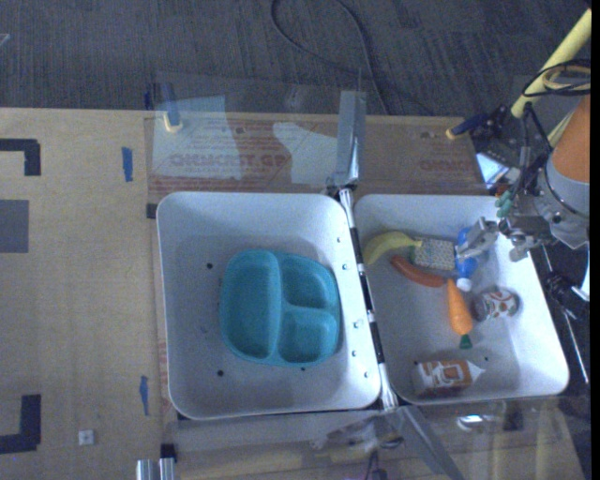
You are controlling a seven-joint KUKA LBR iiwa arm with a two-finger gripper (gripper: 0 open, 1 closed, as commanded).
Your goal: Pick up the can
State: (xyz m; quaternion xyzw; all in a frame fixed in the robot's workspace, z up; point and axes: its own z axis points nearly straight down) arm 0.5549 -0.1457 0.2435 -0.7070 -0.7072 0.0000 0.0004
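Claw (pixel 495 239), grip unreadable, hovers at right bin's (pixel 553 375) upper rim; can (pixel 446 374) lies sideways, long axis left-right

A tan bench (pixel 75 309) fills the left and middle of the frame, with black marks and blue tape near its left edge. Along the top runs dark grey carpet (pixel 187 42), crossed by a black cable (pixel 319 28).

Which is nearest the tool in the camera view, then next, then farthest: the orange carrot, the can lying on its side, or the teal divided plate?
1. Orange carrot, mid right bin, below-left of the tool.
2. Can lying on its side, right bin's near edge.
3. Teal divided plate, left bin.
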